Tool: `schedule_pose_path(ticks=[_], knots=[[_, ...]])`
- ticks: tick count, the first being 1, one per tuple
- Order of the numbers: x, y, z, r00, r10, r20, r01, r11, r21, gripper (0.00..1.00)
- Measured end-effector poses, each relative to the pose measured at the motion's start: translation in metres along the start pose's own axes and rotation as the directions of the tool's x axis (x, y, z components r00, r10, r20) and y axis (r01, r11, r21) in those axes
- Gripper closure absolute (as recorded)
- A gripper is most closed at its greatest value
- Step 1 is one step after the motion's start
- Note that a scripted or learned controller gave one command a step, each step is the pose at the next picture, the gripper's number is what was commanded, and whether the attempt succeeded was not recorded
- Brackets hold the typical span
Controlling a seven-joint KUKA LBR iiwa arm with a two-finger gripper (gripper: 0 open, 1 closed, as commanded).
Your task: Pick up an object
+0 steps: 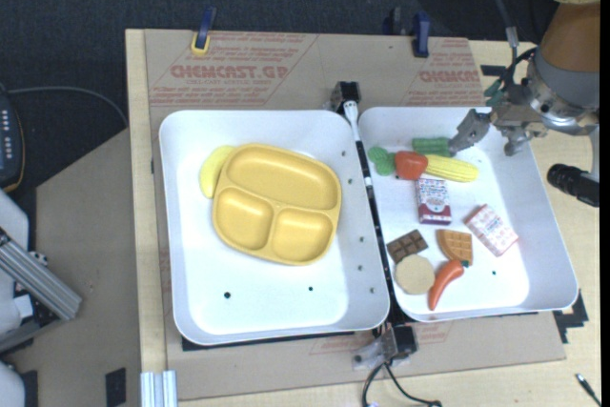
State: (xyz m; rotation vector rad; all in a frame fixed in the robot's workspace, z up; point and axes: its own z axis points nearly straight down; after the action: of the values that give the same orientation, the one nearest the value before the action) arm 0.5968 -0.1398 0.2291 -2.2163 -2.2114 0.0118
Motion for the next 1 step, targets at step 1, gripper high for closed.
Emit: schedule_pose_path(ticks=[1], knots=[[0.0001, 0.0025, -0.0072, 1.0, -0.002, 0.002, 0.002, 1.0, -0.013, 0.0]])
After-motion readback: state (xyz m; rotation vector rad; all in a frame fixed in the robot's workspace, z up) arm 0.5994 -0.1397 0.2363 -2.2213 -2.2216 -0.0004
